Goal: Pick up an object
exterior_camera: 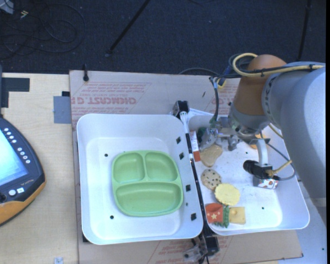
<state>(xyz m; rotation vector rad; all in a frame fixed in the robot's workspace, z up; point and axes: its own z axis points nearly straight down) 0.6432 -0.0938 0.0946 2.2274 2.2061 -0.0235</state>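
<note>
The arm (297, 109) runs off the picture at three o'clock and covers the far right corner of the right bin (289, 216), so that rim and whatever lies under it cannot be seen. The tool (226, 137) at the wrist is a dark tangle of parts and cables, too small and cluttered to tell how its fingers stand. At nine o'clock, a handheld screen (8, 169) on the tabletop (55, 235) is cut by the left edge.
</note>
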